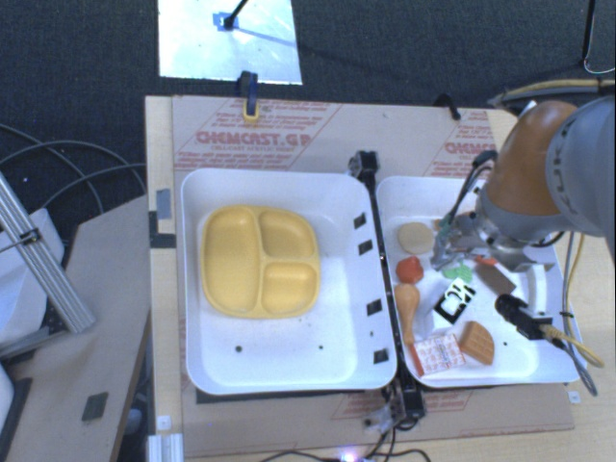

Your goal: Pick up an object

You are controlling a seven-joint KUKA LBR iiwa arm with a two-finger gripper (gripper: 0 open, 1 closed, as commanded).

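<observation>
Red round tomato-like toy (409, 269) just left of hand (450, 251), in right white bin (539, 362); looks light, stiff, smooth, likely to roll. Pinch across widest middle. Hand state: cannot tell. Tan disc (416, 236) nearby.
</observation>
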